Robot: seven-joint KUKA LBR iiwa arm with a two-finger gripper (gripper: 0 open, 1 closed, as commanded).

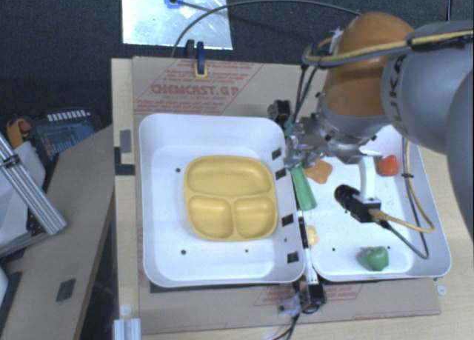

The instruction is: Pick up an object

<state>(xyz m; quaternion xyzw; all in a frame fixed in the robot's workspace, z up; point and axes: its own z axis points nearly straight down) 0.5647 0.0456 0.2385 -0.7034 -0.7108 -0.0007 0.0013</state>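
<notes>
end effector above green stick; yellow tray in left bin

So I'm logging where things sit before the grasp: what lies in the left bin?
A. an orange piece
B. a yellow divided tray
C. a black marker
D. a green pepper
B: the yellow divided tray sits in the middle of the left bin, while the small green and orange items lie in the right bin.
</notes>
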